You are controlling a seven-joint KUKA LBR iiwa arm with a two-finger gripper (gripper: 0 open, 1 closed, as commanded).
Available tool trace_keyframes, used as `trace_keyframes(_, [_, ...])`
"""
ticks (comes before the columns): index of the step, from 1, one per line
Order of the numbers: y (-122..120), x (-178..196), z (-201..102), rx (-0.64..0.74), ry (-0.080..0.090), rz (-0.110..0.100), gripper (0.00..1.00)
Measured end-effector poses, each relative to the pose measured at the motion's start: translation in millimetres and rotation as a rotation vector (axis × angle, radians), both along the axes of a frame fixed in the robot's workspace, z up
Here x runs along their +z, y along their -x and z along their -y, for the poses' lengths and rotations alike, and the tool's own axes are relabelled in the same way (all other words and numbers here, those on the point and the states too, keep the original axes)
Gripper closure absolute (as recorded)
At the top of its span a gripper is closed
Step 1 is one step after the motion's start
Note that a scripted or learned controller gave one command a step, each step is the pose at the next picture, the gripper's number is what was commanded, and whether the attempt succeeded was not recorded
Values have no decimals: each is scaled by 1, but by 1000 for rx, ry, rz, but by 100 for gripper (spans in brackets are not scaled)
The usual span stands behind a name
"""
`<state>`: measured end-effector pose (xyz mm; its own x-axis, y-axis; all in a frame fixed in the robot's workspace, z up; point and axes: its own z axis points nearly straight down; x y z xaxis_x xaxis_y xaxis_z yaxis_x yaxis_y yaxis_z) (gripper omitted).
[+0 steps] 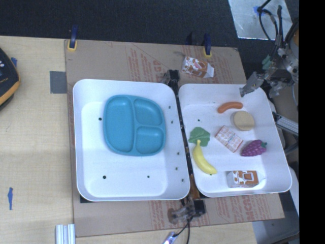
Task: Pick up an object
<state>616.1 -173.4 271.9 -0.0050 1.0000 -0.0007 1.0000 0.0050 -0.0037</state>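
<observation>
Nothing was done so far, as far as I could judge: every item lay flat in the right bin (218, 99), and I carried nothing. My gripper (250, 88) hung over that bin's rim at about one o'clock, just beyond the corner, and from this slant I could not tell whether it was spread or pressed together. Nothing showed beneath it or in it.

The candidates were all loose in the right bin. Nearest me was the orange sausage (230, 106), at twelve o'clock in the bin, with the tan round biscuit (244, 120) just beside it toward four o'clock. The pink packet (228, 138) sat near the bin's centre, tilted, and the purple grapes (253, 148) lay at three o'clock from it. The green leaf (199, 135) and the yellow banana (203, 160) were touching one another at the nine o'clock side, close to the wall. The small carton (242, 178) lay at six o'clock, apart from the rest.

The left bin (91, 161) held a blue divided plate (134, 124). One more packet (198, 67) lay outside both bins on the cardboard, at twelve o'clock from where the two bins meet.

So the whole job remained: choosing a piece, coming over it, descending, closing and lifting. I judged the sausage or the biscuit the shortest reach from where I hung, and each had some free space around it.
</observation>
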Motion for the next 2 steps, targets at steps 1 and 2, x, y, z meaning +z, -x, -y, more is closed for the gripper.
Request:
trace_keyframes(1, [-33, -146, -2, 3, -1, -3, 0])
trace_keyframes(2, [28, -180, -18, 0, 0, -2, 0])
